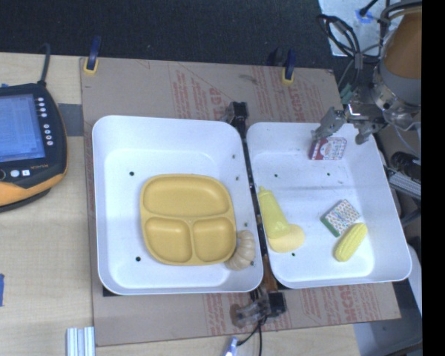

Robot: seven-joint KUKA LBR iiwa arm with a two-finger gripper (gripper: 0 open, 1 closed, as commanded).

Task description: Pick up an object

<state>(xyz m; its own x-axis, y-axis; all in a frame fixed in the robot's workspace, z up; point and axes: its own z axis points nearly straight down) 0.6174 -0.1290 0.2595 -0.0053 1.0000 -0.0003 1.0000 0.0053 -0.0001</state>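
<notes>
I have the gripper [334, 130] at the far edge of the right white bin [386, 269], directly above the small red-and-white packet [328, 149]. I cannot tell its state. Approach step, I judge; next move calls for closing on the packet, then lifting.

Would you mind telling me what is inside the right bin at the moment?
The right bin holds a yellow bottle, a corn cob, a small patterned block and a red-and-white packet. The gripper hangs over the packet's upper edge, covering part of it.
</notes>
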